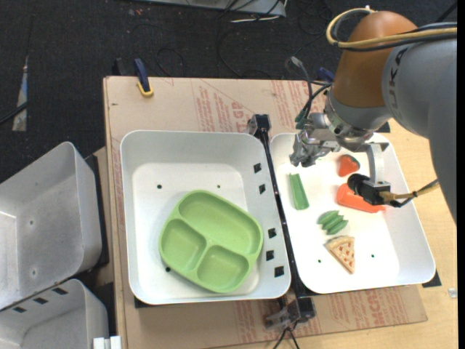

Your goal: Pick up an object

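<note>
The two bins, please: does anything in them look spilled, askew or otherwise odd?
Nothing stands out. The green divided plate lies flat in the left bin. In the right bin, the green stick, pea pod, pizza slice and orange pieces lie apart, unspilled.

A divided plate (pixel 211 241) lies in the left bin (pixel 138 158); toy foods (pixel 334 222) in the right bin (pixel 407 224).

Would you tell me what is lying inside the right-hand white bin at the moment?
In the right bin: a green stick, a leafy green piece, a pizza slice, an orange piece and a red piece. The gripper covers the bin's far corner.
</note>
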You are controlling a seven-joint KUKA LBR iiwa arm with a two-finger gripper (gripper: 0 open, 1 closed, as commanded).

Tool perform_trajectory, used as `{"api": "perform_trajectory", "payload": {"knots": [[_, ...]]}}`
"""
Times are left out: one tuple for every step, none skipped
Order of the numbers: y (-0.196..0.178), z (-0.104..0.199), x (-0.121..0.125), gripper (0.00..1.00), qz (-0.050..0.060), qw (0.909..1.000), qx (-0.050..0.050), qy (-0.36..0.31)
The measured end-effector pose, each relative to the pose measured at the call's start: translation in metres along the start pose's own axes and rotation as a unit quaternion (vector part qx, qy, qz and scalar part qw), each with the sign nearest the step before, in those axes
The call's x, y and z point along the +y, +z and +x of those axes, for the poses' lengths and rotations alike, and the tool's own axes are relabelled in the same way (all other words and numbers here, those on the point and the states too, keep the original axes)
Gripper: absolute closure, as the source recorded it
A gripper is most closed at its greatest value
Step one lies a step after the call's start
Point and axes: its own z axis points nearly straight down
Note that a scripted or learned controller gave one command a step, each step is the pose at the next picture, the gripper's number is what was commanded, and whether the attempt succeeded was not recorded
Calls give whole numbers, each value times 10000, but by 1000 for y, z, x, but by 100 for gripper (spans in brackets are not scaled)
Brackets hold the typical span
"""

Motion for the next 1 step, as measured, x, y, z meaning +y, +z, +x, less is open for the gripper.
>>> {"api": "perform_trajectory", "payload": {"knots": [[8,55,-13,100,13,10000,-2,0]]}}
